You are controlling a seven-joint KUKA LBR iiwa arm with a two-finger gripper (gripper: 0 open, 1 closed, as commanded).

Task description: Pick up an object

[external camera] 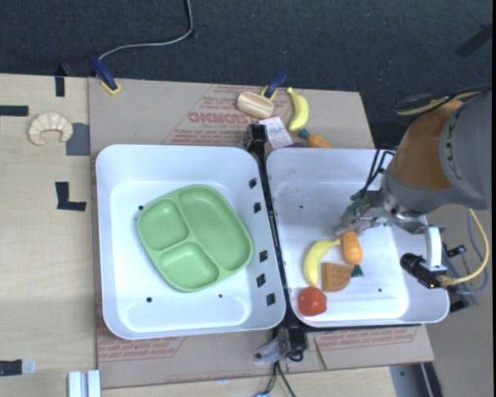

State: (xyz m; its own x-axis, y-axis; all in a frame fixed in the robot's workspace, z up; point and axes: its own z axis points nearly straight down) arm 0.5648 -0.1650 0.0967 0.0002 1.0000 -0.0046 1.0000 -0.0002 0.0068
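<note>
The right bin holds a yellow banana, a small orange carrot-like piece, a tan waffle-patterned wedge and a red tomato, all grouped in its front half. My gripper reaches in from the right and sits low in this bin, just above the orange piece and the banana's upper end. The arm's grey body and orange band cover the bin's right side. Nothing is visibly lifted.
The left bin carries a green divided plate. Behind the bins on the cardboard lie a bread roll, a second banana and a small box. A croissant rests far left.
</note>
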